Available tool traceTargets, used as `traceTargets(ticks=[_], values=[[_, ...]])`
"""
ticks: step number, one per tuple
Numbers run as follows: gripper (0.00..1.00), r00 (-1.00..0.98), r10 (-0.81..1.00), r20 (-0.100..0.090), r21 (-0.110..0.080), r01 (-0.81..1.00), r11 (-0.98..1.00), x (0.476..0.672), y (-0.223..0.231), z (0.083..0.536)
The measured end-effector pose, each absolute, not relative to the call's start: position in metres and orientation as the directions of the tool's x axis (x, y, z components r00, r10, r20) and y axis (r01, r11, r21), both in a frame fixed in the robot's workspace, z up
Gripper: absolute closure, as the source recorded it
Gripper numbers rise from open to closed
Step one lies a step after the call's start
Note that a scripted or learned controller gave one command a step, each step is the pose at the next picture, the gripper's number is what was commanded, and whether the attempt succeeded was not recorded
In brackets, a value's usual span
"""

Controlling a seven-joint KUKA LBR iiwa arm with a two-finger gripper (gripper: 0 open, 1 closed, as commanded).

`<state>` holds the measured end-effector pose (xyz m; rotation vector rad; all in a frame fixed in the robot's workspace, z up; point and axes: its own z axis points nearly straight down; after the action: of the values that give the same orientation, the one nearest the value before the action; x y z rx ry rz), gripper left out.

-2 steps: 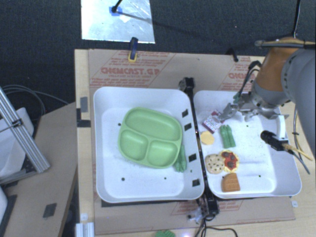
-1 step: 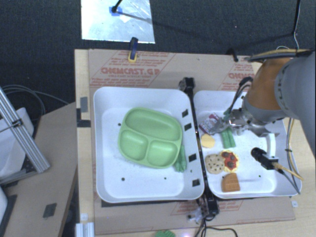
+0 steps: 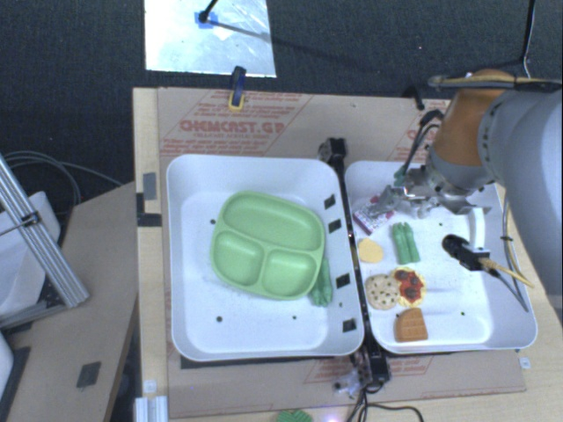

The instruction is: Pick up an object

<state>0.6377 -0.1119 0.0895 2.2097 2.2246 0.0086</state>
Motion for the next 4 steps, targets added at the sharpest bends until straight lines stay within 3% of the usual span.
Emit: traceTargets(ticks=[1,2,3,4], values=[[0.00,0.003,1.000,-0.001,0.013,1.000,-0.003,0.615,-0.178,0.090],[0.00,0.002,1.000,-0.004,0.016,1.000,-0.002,0.566,-0.151,0.090],[0.00,-0.002,1.000,0.003,0.008,1.000,0.002,0.578,-0.166,0.089],[0.00,-0.001,1.000,-0.005,0.016,1.000,0.001,0.550,-0.135,0.089]])
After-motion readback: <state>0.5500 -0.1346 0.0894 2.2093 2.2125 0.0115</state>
